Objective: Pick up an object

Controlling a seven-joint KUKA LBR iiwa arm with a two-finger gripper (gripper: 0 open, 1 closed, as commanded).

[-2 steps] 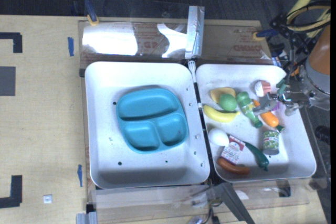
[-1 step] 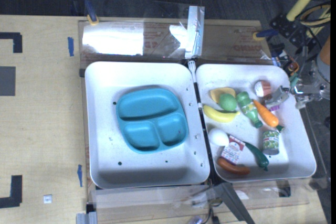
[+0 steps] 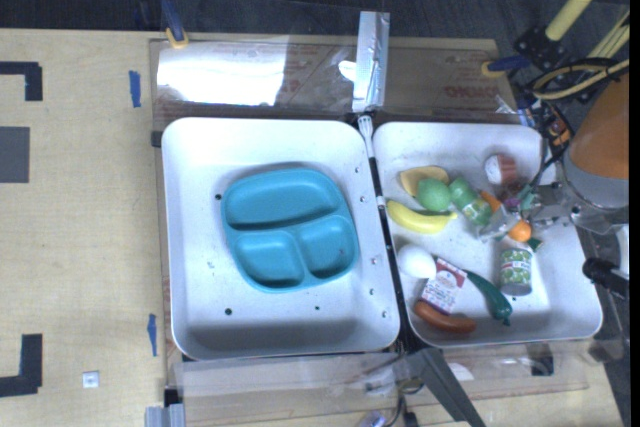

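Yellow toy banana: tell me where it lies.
The yellow toy banana lies in the right white bin, near its left wall, just below the green pear-shaped toy, above the white egg.

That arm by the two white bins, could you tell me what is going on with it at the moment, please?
The arm reaches in at the right edge, above the right bin, which holds a jumble of toy food: a banana, a white egg, a sausage and a small jar among others. Nothing appears lifted out yet. The left bin holds a blue divided tray.
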